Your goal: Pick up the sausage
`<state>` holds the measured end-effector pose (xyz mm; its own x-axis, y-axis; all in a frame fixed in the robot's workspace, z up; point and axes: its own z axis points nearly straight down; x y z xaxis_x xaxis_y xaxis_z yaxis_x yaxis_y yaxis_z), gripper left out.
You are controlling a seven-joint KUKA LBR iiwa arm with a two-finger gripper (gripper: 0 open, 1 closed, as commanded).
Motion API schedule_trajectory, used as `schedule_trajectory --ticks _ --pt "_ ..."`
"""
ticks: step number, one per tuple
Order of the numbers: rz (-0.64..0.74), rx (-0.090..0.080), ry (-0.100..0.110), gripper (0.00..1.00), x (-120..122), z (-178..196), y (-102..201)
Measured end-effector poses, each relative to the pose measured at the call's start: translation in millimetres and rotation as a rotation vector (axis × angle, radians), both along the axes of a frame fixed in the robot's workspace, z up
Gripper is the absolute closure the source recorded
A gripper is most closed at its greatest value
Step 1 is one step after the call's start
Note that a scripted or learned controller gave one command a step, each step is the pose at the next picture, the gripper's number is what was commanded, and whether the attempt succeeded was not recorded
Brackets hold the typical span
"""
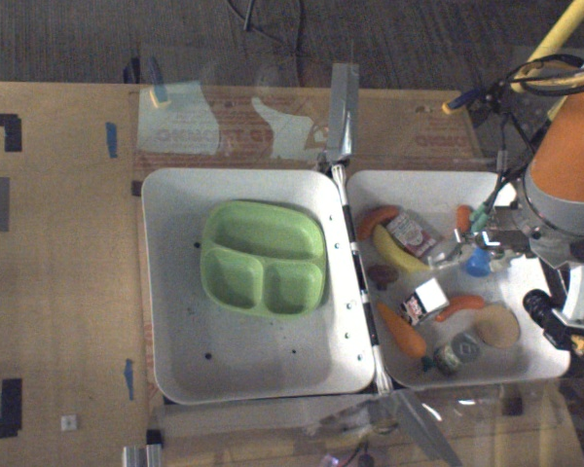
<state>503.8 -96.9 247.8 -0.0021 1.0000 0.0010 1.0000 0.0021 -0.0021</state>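
A short orange-red sausage (460, 306) lies in the right bin (526, 363), between a small white box (426, 302) and a tan rounded lump (496, 327). A second reddish-brown curved piece (374, 221) rests at the bin's upper left, beside a banana (396, 252). My gripper (475, 243) hangs over the upper right part of the bin, just above a blue object (478, 262). It is apart from the sausage, which lies a little nearer the front edge. The arm's grey body and orange band (569, 154) cover the bin's right side.
The right bin also holds a carrot (401, 331), a small can (455, 351), a red-and-white packet (412, 233) and a dark brown piece (383, 275). A green divided plate (265, 258) sits in the left bin (175, 358). A metal divider (355, 280) separates the bins.
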Motion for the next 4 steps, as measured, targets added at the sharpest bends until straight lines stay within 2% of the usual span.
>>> schedule_trajectory --ticks 1,2,3,4 --pt "0.031 0.000 -0.001 0.00 -25 -137 -47" --pt "0.029 -0.002 -0.004 1.00 -25 -127 -48" --pt "0.027 -0.003 -0.006 1.00 -24 -118 -48" --pt "0.027 -0.003 -0.006 0.00 -24 -118 -48"
